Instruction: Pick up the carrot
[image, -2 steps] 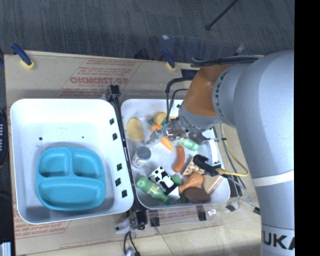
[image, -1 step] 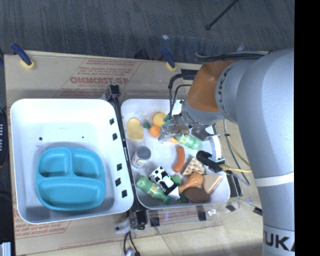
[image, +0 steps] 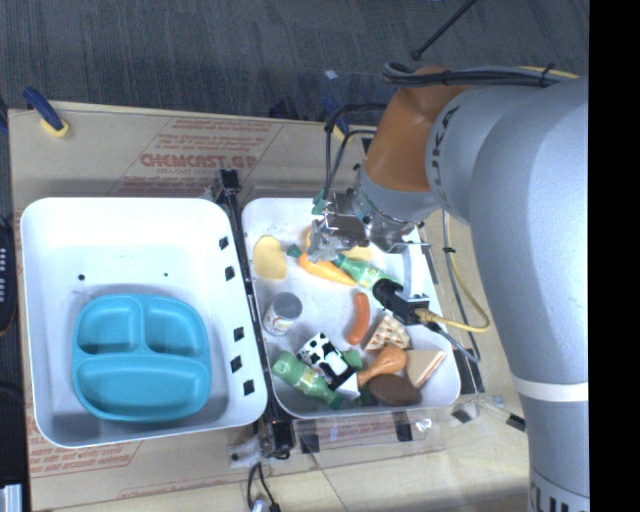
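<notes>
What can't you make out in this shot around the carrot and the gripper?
- Gripper: the wrist above hides its fingers, so grip is unclear.
- Carrot: its top end sits under the gripper; contact can't be judged.
- Right bin: the arm covers its far right corner.
- Black-and-white toy: too small to identify.

The right bin (image: 262, 352) is crowded: toy foods lie packed along its near end, leaving bare floor only mid-left. The left bin (image: 60, 250) lies open behind the blue tray (image: 142, 358).

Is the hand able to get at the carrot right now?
Probably yes. The hand sits right above the carrot in the right bin, with a green item close alongside.
</notes>
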